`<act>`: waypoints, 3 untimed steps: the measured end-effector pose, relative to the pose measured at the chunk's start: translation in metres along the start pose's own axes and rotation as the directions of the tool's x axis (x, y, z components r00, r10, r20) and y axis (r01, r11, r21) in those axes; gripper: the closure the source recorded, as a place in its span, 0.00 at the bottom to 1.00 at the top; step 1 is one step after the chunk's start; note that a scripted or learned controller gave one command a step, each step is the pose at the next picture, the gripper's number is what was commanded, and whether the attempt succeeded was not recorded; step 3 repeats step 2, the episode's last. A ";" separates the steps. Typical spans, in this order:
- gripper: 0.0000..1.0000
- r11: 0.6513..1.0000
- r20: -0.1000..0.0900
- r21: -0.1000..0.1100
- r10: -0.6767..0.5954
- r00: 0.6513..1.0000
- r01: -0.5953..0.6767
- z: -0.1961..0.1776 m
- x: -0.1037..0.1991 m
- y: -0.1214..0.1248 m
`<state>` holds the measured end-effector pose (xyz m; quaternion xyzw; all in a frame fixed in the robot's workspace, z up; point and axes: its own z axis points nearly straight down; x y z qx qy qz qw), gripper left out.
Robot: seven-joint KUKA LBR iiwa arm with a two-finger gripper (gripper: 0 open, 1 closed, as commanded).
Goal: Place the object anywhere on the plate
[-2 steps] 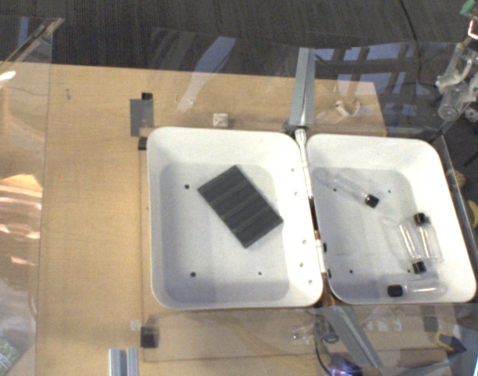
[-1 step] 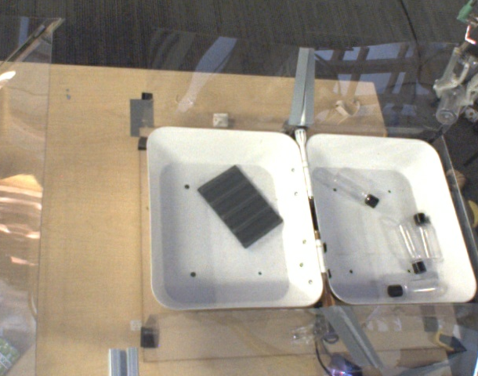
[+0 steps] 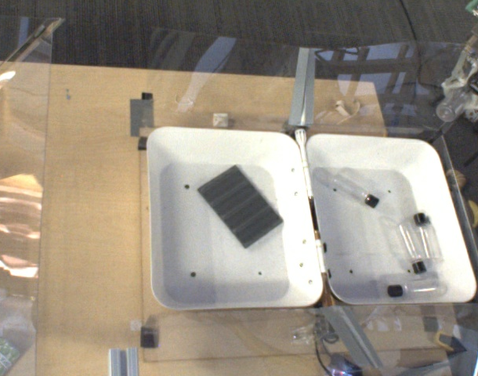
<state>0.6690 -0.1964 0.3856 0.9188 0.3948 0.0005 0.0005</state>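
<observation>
A dark grey ribbed plate (image 3: pixel 240 205) lies flat and turned at an angle in the middle of the left bin (image 3: pixel 168 288). The right bin (image 3: pixel 450 210) holds clear plastic tubes with black caps. One tube (image 3: pixel 349 186) lies slanted near that bin's upper left. A second tube (image 3: pixel 419 241) lies near the right wall. A third tube (image 3: pixel 415 290) rests along the front wall.
A metal divider bar (image 3: pixel 302 84) runs back from the gap between the bins. Small black blocks (image 3: pixel 144 114) (image 3: pixel 148 336) stand on the wooden bench left of the left bin. A pale mechanical fixture (image 3: pixel 462 84) sits at the far right top edge.
</observation>
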 end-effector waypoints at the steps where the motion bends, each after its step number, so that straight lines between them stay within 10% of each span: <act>1: 1.00 0.883 0.001 0.001 0.470 0.883 -0.470 0.009 0.000 -0.004; 3: 1.00 0.872 0.002 0.001 0.489 0.872 -0.489 0.014 -0.011 -0.001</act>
